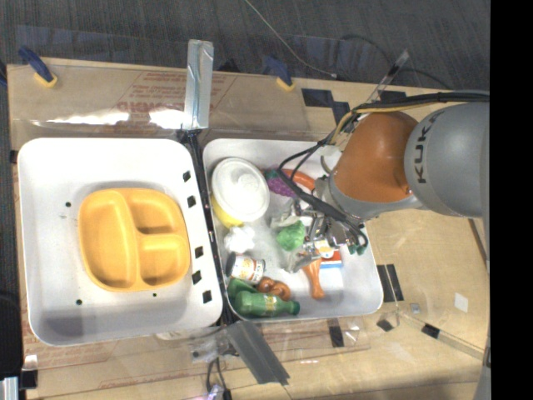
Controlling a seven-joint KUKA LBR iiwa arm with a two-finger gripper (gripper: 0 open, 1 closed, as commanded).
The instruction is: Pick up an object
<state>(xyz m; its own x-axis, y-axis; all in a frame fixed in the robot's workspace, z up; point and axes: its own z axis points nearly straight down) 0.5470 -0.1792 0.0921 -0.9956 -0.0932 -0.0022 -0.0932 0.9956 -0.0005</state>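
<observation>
Reaching in from the right, the grey arm (450,161) with its orange band (376,158) is seen hanging over the right bin (366,286), and the gripper (321,238) is lowered into the clutter near the middle of that bin. How the tool is set can't really be told from this angle, since the wrist and a tangle of black cables are in the way, and nothing can be made out as clamped in it.

A pile of small stuff is packed into the right bin. A white round lid or bowl (241,183) is sat on top of something yellow (225,215) in the upper left part. A purple item (281,183) is tucked just beside it. A green crumpled thing (291,235) is found right next to the gripper, pretty much touching it. Below that, an orange piece (317,283) is laid against a small white and blue box (332,275). A white scrunched object (240,240) and a little jar with a label (247,267) are lined up along the left wall, and a green bottle (262,304) is lying on its side at the bottom edge with a brown item (274,287) just above it.

In the left bin (42,248), a yellow divided tray (133,238) is placed roughly in the middle, well apart from everything else.
</observation>
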